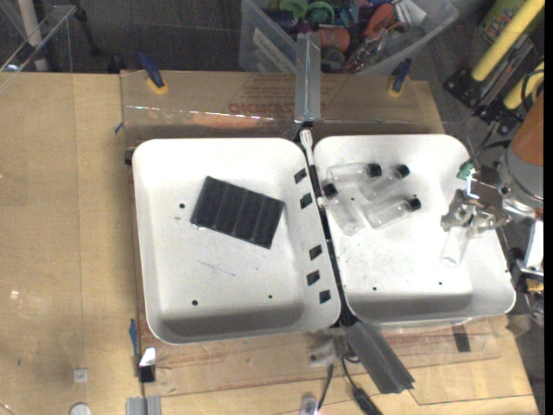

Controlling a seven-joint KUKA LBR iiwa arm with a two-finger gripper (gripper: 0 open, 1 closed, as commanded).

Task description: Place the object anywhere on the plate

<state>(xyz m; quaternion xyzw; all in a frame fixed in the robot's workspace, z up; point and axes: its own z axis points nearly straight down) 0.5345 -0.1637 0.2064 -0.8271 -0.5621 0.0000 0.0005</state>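
A black ridged plate (pixel 238 212) lies flat in the left bin (pixel 164 309), toward its back. Several clear vials with black caps (pixel 373 194) lie clustered at the back of the right bin (pixel 484 296). My gripper (pixel 458 225) hangs over the right side of the right bin, near its right wall. It is shut on one clear vial (pixel 451 249), which hangs down from between the fingers above the bin floor. The plate is far to the gripper's left, across the divider.
A metal divider (pixel 315 223) with black tabs runs between the two bins. A clear tub of coloured toys (pixel 346 11) stands behind the bins. Yellow foam tubes and cables (pixel 510 33) crowd the back right corner.
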